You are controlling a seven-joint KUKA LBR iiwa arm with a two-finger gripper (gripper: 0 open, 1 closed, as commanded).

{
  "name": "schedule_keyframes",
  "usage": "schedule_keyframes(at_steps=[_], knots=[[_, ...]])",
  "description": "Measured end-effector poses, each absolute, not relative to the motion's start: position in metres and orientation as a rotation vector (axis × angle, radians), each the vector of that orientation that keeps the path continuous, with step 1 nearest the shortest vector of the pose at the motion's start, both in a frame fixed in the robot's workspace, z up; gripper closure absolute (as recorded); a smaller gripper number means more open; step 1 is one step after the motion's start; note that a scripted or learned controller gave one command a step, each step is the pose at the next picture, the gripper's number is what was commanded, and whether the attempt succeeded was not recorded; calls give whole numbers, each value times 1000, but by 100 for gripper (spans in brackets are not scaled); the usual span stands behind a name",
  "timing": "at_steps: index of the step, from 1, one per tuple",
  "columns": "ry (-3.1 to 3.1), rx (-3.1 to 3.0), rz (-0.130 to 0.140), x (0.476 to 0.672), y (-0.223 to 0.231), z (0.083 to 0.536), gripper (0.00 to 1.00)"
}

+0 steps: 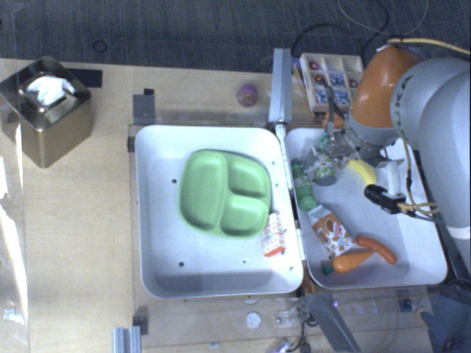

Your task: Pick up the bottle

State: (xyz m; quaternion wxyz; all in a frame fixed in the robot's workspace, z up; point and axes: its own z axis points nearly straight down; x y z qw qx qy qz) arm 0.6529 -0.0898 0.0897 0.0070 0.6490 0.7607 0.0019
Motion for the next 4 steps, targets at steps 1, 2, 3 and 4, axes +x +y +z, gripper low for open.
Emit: schedule_keyframes(at_steps=[1, 2, 3, 4], knots=[[2345, 2077, 10, 601, -101, 89, 0], [2264, 2171, 8, 489, -54, 185, 0], [2320, 2109, 8, 556, -67, 208, 0], [2342, 2090, 4, 520, -45, 185, 0]])
